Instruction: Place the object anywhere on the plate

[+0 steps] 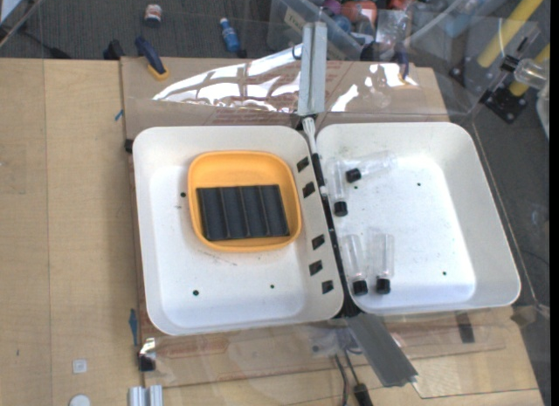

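Orange plate (245, 168), left bin (166, 247): I log a dark ribbed rectangular object (242, 212) lying flat on it, within the rim. Right bin (437, 221): I count clear tubes with black caps, two near the upper left (358, 171) and two side by side at the lower left (370, 260). Tabletop (61, 221): light wood. Gripper: I cannot tell its state from my camera view.

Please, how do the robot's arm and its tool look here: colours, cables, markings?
From this frame I cannot tell their colours, cables or markings. What I can describe is this: two white bins side by side, and in the left one an orange plate with a black ridged object lying on it.
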### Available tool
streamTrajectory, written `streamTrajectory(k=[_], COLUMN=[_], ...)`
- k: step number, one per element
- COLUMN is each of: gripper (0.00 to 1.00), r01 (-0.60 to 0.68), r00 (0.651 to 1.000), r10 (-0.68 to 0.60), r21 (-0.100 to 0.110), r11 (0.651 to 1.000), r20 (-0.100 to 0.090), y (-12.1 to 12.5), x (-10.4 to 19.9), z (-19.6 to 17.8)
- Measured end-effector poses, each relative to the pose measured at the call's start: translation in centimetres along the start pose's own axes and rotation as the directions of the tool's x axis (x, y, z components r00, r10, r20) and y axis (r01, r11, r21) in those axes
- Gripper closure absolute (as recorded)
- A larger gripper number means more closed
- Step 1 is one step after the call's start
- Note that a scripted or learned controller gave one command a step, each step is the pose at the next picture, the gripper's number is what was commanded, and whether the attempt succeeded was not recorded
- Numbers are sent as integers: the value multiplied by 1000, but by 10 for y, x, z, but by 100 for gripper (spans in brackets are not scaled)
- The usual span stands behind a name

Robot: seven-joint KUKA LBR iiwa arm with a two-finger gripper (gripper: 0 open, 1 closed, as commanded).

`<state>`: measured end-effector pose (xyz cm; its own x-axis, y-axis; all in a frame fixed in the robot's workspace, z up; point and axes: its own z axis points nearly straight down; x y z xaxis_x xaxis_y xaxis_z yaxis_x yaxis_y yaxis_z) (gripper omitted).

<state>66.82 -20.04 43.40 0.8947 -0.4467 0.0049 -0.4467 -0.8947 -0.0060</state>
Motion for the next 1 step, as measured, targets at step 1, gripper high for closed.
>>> streamTrajectory(k=[1], gripper=[100], r01=[262], r00=[965], r10=[-262], r21=[0], r11=[965], r20=[2], y=[17], x=[9], z=[-1])
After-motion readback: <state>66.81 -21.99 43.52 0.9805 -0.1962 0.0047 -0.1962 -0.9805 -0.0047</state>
